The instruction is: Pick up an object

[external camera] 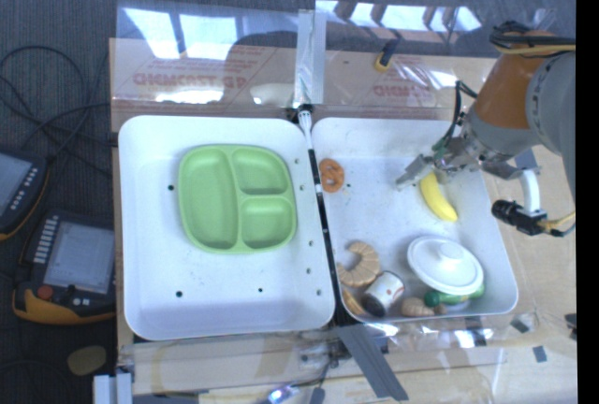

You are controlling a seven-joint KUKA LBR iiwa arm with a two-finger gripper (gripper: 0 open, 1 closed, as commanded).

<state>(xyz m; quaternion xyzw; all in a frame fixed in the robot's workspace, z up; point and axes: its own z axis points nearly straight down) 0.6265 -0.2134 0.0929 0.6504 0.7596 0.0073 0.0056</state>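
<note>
Camera view: fixed overhead, slanted, covering both white bins on the bench.
Left bin (150, 234): holds a green divided plate (237, 198) with three compartments, lying flat near the bin's middle.
Right bin (374, 150): holds all the loose items and the working end of the arm.
Arm (524, 93): grey body with an orange band above the wrist, entering from the right edge and angled down into the upper right part of the right bin.
Gripper (432, 165): low over the bin floor, at the upper end of the banana; a grey finger (412, 174) juts out to the left.
Finger state: cannot tell; the tips are small and partly merged with the banana's end, so the gap between them is not readable.
Banana (438, 197): yellow, lying on the bin floor, slanted from upper left to lower right, its upper end at the gripper; whether it sits between the fingers is not readable.
Pretzel (331, 174): orange-brown, close to the divider wall on the left side of the right bin.
White lidded bowl (445, 265): lower right area, knob on top, below the banana and apart from it.
Croissant (359, 263): tan, lower left area, just beside a small can (383, 292) lying on its side.
Front corner: small brown and green pieces, partly hidden by the bowl.
</note>
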